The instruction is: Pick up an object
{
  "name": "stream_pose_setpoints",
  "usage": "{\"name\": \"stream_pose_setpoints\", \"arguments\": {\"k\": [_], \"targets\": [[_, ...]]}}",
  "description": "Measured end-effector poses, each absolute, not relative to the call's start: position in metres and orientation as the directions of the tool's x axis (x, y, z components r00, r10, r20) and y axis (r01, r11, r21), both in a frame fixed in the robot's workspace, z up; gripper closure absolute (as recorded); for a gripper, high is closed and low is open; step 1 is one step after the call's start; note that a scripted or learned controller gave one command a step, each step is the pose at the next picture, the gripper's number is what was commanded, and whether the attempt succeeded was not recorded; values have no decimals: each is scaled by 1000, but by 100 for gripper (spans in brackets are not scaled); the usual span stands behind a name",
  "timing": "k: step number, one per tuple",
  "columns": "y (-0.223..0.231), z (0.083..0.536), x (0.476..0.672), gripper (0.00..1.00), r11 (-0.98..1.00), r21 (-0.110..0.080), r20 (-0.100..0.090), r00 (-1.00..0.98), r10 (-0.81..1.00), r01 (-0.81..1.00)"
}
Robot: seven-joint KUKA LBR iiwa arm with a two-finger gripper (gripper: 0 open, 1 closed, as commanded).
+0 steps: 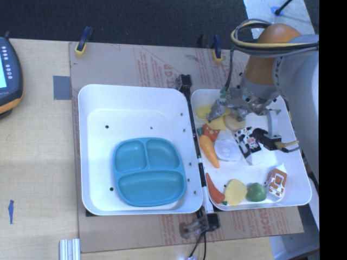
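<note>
My gripper (226, 111) hangs low over the far left part of the right bin (295, 199), under the orange wrist band. Directly beneath and beside it lie a yellow toy (205, 112) and another yellow piece (217, 124). Close by are an orange carrot (209, 150), a black-and-white cow toy (246, 140) and a white lid-like piece (228, 151). The wrist blocks the spot under the gripper, and I see nothing lifted.
Along the right bin's near wall lie a red chili (213, 189), a yellow fruit (236, 192), a green vegetable (255, 192) and an orange-and-white box (276, 183). The left bin (92, 145) holds a blue divided plate (147, 171). A pendant (8, 75) lies far left.
</note>
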State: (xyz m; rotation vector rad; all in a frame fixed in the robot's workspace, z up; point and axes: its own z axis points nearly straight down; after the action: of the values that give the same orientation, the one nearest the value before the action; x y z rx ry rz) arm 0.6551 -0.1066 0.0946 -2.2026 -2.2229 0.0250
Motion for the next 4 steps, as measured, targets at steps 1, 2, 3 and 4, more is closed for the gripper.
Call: {"name": "stream_pose_setpoints", "arguments": {"k": [1,2,3,4], "targets": [[-51,199,658,0,9,7,1,-9,1000,1000],[2,192,649,0,9,-6,0,-9,1000,1000],[-33,192,657,0,1,-1,-2,-1,1000,1000],[15,192,643,0,9,-6,0,-9,1000,1000]]}}
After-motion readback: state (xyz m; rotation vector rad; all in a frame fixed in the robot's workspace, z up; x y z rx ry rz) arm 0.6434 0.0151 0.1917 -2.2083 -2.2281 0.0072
